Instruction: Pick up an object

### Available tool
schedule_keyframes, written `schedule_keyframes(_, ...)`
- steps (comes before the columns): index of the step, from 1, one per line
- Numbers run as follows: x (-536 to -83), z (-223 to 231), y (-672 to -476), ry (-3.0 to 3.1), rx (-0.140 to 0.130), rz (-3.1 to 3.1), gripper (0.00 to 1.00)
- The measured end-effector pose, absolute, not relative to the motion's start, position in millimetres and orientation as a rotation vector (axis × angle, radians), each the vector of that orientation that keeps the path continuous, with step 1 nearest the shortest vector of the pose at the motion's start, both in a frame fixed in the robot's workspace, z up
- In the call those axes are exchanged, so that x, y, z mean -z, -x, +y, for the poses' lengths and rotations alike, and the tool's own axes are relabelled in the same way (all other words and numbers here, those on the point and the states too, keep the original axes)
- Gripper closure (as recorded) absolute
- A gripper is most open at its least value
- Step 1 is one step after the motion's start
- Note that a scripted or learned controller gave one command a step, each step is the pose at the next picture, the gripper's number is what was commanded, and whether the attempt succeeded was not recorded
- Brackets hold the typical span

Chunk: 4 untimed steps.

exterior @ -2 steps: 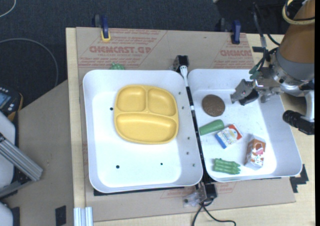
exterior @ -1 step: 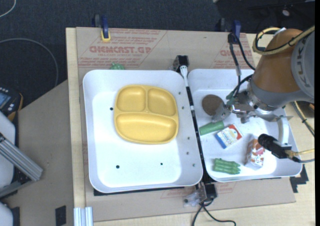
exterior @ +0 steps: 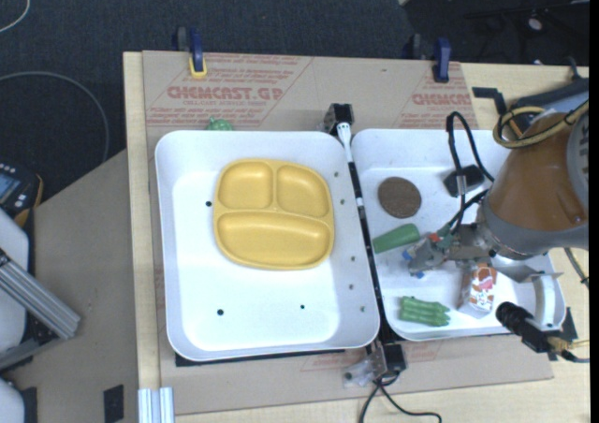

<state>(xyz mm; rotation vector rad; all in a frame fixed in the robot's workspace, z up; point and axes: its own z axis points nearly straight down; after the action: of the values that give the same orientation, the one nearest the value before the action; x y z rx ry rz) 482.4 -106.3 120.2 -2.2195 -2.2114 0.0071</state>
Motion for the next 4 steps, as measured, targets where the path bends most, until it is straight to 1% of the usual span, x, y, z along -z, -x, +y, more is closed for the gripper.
schedule_keyframes(1,-82.6,-109.2,-477.9,2.22,-0.003,-2.216,0.0)
schedule_keyframes(2,-84.4,-101.2,-478.9,2.219,-0.001,-2.22,0.0)
schedule_keyframes(3,-94.8,-101.5,-479.4,2.223,0.002,-2.22,1.0)
schedule_keyframes(4,-188.6,-35.4,-479.9,2.219,0.006,-2.23,1.0)
